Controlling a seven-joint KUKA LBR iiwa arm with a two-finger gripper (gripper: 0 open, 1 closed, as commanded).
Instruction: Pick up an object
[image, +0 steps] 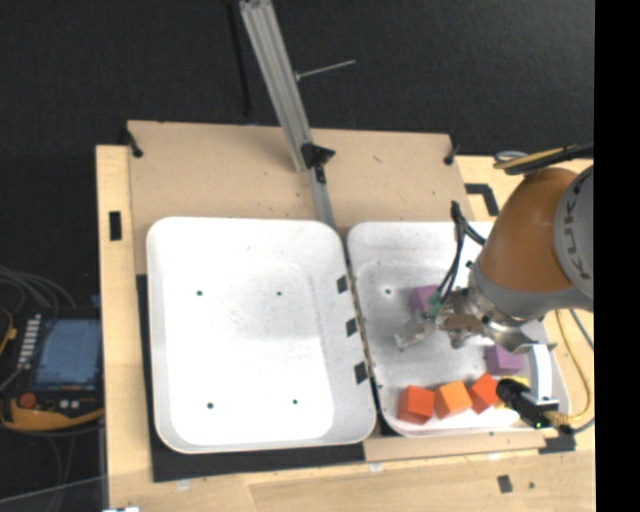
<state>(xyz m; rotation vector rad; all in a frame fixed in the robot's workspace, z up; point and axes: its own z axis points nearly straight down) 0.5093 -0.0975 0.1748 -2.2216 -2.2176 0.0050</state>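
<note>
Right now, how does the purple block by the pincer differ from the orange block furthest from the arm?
The small purple block lies alone in the middle, close beside the pincer; the small orange block sits against the near wall, heading a row with two more orange blocks. Both lie in the shallow white bin under the arm.

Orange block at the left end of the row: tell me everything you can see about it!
The small orange cube-shaped block looks solid and matte. It sits flat in the right white bin, close to the wall nearest the view's bottom, leftmost in a row of three. Its right side meets or almost meets the middle orange block. Nothing grips it.
</note>
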